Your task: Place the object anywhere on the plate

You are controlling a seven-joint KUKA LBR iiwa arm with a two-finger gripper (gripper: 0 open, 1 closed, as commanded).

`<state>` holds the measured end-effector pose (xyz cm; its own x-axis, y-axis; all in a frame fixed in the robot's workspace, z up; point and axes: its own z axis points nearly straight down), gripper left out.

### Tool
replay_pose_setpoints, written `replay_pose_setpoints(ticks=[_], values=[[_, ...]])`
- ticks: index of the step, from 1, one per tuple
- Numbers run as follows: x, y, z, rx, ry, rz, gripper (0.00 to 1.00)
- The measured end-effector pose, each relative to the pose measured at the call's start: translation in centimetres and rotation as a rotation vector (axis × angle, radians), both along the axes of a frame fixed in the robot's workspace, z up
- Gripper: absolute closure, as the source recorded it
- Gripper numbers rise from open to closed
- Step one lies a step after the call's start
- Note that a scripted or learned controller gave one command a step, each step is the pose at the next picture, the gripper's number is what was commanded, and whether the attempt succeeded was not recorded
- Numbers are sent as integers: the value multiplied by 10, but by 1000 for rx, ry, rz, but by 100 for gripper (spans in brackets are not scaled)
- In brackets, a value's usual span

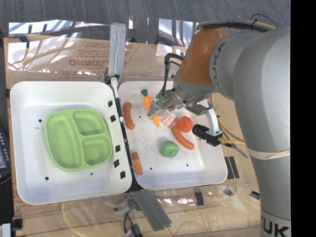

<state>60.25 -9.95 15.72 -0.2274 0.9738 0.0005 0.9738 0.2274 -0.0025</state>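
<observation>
A green plate (78,138) with three compartments lies in the left bin (29,181). My gripper (159,107) is down in the upper middle of the right bin (207,174), among the toy foods. An orange carrot with a green top (147,101) lies just left of it. A small white and red packet (168,118) and an orange piece (156,121) sit right below it. The wrist hides what lies directly under the gripper.
The right bin also holds a reddish sausage (128,115) near its left wall, a red tomato (185,124), an orange sausage (183,139) and a green apple (170,148). A brown piece (137,163) lies on the divider between the bins. The arm covers the bin's right side.
</observation>
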Motion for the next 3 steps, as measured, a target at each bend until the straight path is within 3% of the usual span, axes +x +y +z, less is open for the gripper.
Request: replay_pose_setpoints(ticks=[1, 2, 3], values=[[0, 0, 0, 0, 0, 0, 0], [3, 46, 34, -1, 0, -278, 0], [-93, -22, 56, -1, 4, -657, 0]])
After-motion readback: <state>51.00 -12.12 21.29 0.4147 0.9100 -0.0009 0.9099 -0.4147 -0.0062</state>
